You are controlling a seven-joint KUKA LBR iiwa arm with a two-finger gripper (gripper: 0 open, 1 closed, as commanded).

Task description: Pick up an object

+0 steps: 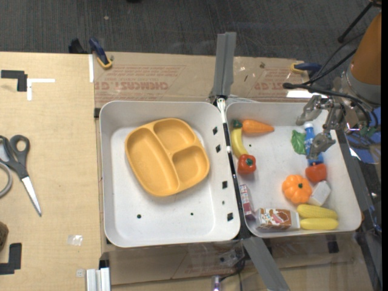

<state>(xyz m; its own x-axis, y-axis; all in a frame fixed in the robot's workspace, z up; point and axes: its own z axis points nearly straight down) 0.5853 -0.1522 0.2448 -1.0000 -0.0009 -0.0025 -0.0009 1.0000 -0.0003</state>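
The gripper [319,126] hung over the upper right part of the right bin [273,153], its two fingers spread with nothing between them, so no object had been picked up yet and the whole grasp and lift were left. One fingertip sat just above a blue item [310,136] that lay against a green piece [298,143], with a small red fruit [316,173] just below; any of these looked like the nearest candidate, though which one the arm aimed at could not be told. That corner was crowded, so closing on one item might nudge its neighbours. Elsewhere in the bin lay a carrot [257,127], a banana [236,142], a red pepper [246,163], a small pumpkin [297,189], a white block [321,193], a brown carton [276,218] and two yellow corn cobs [317,217]. The left bin [121,223] held an orange divided plate [168,156]. Scissors [23,168] lay well apart on the bench at the left.
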